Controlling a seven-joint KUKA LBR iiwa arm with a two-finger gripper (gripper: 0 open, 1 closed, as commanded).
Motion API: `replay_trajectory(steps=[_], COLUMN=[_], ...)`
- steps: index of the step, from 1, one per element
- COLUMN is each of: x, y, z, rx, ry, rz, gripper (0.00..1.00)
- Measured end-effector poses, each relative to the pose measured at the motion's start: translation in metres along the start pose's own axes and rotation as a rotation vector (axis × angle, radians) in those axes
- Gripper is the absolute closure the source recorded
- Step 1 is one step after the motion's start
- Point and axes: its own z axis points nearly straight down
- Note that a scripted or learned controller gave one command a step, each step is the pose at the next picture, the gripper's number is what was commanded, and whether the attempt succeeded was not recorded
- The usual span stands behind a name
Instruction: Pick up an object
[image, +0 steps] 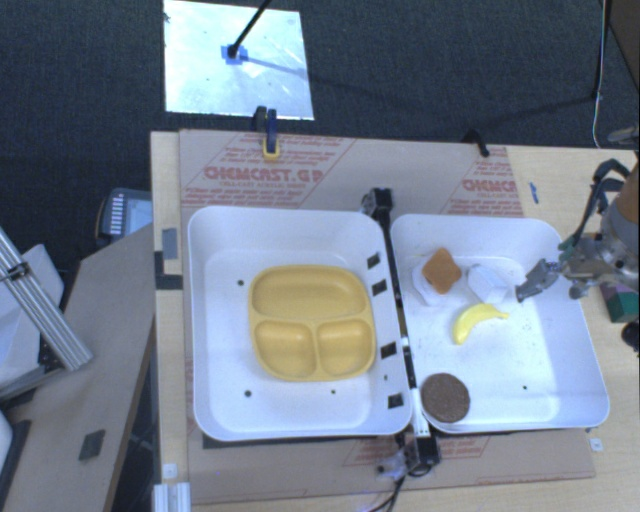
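Observation:
In the right bin (560, 400) lie a yellow banana (478, 321), an orange-brown bread-like piece (441, 270), a white crumpled object (487, 281) and a dark brown round cookie (445, 397) at the front left corner. My gripper (540, 279) hangs over the bin's right part, just right of the white object and above-right of the banana. Nothing shows between its fingers.
The left bin (215, 400) holds a yellow divided tray (308, 321). A black clip strip (393, 320) runs between the bins. The arm comes in from the right edge, over the bench's right side.

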Motion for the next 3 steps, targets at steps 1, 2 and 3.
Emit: replay_trajectory(steps=[1, 2, 3], x=[0.001, 0.009, 0.003], y=[0.003, 0.002, -0.001], z=[-0.006, 0.039, 0.100], rx=[-0.011, -0.008, -0.007], ry=[-0.003, -0.002, -0.002], rz=[-0.003, -0.003, -0.002], gripper=[0.00, 0.00, 0.00])
